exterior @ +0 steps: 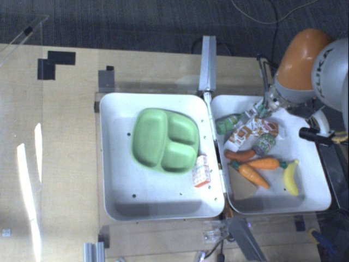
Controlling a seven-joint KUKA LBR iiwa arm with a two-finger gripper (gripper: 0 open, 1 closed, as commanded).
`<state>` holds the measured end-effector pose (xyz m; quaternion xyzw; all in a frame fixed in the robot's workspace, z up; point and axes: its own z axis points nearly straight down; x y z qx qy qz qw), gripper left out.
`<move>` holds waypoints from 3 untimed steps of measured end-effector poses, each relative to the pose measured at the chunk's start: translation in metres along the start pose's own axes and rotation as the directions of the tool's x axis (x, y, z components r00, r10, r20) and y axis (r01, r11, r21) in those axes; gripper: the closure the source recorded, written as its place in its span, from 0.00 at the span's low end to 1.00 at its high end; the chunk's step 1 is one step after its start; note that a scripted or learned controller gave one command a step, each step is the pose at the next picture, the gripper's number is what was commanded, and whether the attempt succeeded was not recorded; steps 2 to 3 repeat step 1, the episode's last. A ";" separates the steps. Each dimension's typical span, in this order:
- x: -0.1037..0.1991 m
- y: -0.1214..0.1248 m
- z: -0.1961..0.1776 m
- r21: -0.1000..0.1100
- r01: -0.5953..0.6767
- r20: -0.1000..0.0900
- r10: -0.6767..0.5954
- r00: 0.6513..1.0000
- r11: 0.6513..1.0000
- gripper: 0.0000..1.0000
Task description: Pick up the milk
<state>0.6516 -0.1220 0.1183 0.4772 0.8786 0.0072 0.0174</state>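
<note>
Milk [201, 171] is lying in the left bin [117, 201] beside the green plate [164, 140], while the tool [268, 105] is hanging over the right bin [316, 198], its state unclear.

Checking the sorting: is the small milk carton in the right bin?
No, the small white-and-red milk carton lies in the left white bin, beside the green divided plate.
</note>
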 end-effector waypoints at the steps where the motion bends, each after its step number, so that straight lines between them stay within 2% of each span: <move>1: -0.001 0.003 0.007 -0.011 0.127 0.002 -0.127 0.992 0.992 0.00; 3: -0.001 0.003 0.007 -0.011 0.127 0.002 -0.127 0.992 0.992 0.00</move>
